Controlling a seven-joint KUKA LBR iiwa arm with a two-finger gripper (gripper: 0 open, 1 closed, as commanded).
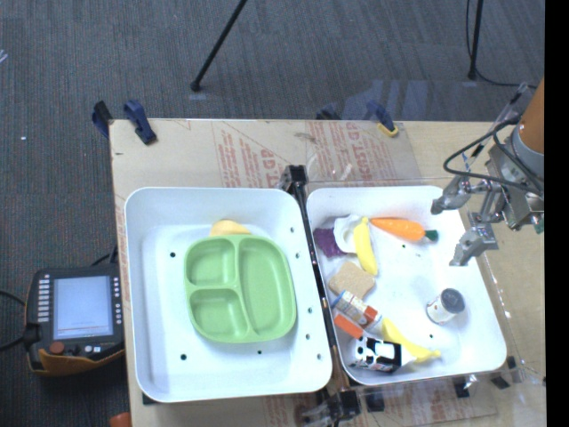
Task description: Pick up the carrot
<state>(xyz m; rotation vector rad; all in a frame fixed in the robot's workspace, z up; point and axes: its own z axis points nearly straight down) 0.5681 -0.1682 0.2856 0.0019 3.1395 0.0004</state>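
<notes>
- Gripper sits over the right bin's far right edge, fingers spread, nothing in them.
- Carrot lies near the bin's back wall, beside the banana, left of the gripper.
- Looks like the approach step; next it needs to shift left, line up along the carrot and drop.

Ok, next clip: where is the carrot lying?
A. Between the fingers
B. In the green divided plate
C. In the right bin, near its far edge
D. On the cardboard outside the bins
C. The carrot lies on the floor of the right bin near its far edge, just right of the banana; the gripper is off to its right, apart from it.
</notes>
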